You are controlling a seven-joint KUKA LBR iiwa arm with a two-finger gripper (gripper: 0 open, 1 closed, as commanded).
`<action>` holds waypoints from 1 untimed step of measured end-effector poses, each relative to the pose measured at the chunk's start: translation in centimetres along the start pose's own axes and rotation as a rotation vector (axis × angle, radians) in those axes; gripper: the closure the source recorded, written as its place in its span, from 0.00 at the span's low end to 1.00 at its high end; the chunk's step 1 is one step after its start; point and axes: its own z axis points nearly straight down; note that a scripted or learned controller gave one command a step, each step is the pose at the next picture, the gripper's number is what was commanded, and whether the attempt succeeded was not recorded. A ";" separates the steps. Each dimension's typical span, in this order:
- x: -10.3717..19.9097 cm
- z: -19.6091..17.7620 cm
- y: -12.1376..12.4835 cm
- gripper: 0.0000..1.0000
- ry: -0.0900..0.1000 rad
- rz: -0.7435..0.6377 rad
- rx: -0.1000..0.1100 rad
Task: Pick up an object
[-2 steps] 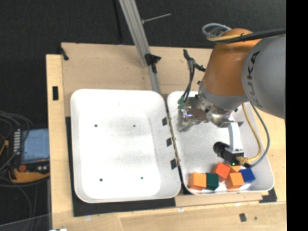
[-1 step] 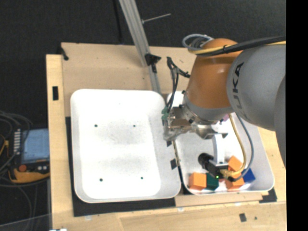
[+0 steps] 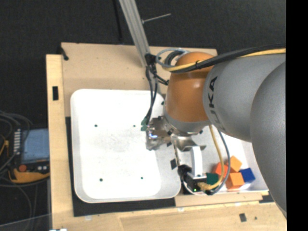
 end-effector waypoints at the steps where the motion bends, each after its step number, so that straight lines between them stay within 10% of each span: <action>1: -0.1 -0.1 0.1 0.00 0.001 0.006 -0.002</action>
